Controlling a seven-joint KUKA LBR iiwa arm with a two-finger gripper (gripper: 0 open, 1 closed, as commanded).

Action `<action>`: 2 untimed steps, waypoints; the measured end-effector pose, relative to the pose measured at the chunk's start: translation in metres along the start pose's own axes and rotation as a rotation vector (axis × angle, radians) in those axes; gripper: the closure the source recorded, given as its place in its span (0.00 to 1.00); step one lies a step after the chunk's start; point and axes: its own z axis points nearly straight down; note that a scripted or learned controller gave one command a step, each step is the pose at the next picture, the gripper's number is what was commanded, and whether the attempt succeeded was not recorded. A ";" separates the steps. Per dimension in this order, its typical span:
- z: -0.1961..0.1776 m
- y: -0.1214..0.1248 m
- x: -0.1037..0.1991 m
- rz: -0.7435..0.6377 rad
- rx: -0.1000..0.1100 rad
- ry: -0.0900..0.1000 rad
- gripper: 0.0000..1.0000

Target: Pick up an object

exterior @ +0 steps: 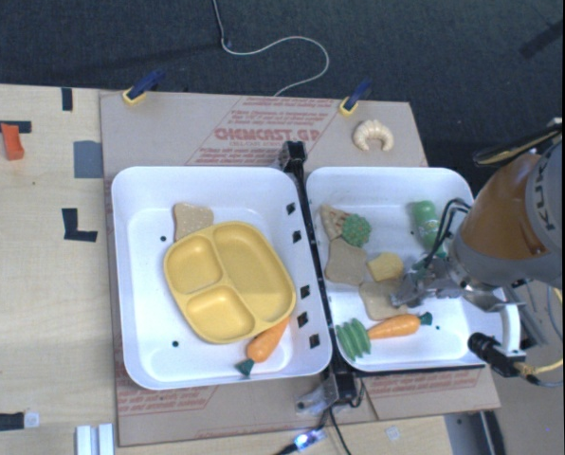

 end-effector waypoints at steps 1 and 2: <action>-0.042 0.000 0.002 0.000 0.001 -0.002 1.00; -0.090 0.002 0.012 -0.001 0.001 -0.002 1.00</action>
